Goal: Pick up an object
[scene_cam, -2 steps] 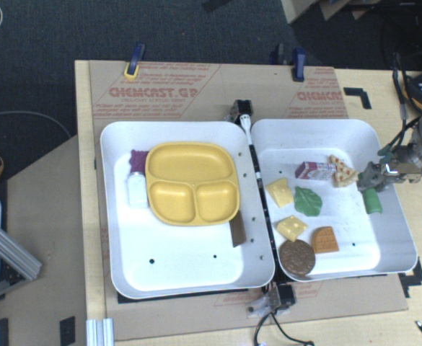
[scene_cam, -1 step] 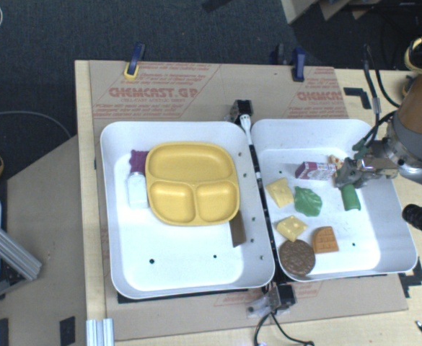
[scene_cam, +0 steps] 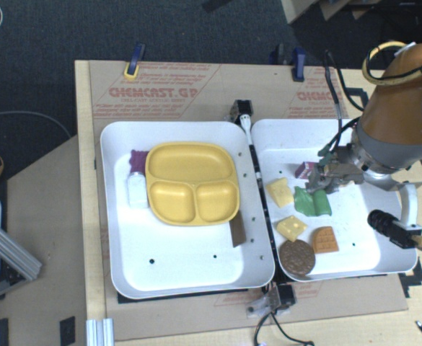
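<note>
The hand [scene_cam: 324, 181] hung low in the right bin [scene_cam: 355, 262], right over a green object [scene_cam: 312, 204] near its middle; whether it was clenched could not be told. Nothing appeared lifted, so grasping and raising probably remained.

The bench [scene_cam: 196, 85] is viewed from above at a slant; both white bins [scene_cam: 124, 265] are framed; the arm [scene_cam: 402, 114] is seen entering from the right.

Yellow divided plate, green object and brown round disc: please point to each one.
Yellow divided plate [scene_cam: 191, 163], camera view, large upper compartment.
Green object [scene_cam: 313, 204], camera view, its middle.
Brown round disc [scene_cam: 297, 257], camera view, top face.
</note>
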Tool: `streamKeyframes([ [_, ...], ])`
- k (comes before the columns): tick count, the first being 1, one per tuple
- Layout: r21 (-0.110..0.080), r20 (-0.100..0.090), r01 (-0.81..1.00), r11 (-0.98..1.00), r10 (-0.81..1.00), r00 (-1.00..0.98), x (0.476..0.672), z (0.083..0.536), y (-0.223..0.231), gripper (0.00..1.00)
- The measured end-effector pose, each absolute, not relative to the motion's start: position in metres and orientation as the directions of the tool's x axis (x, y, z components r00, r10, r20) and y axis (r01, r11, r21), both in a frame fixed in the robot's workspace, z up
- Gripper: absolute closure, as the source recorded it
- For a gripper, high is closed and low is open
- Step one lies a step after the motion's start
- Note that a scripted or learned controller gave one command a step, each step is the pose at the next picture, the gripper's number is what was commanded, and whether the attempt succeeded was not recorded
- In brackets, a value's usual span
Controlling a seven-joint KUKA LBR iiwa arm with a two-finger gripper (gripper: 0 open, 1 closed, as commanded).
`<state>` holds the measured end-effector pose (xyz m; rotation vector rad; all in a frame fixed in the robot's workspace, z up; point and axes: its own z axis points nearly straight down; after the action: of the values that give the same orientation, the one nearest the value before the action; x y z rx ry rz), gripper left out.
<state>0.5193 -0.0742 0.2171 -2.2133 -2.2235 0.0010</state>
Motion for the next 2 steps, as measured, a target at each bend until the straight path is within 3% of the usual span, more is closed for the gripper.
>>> streamKeyframes([
  [1, 0.004, -0.001, 1.0, 0.002, 1.0, -0.002, 0.525, 0.236, -0.062, 1.0],
  [2, -0.003, 0.0, 1.0, -0.001, 1.0, 0.001, 0.52, 0.219, -0.07, 1.0],
])
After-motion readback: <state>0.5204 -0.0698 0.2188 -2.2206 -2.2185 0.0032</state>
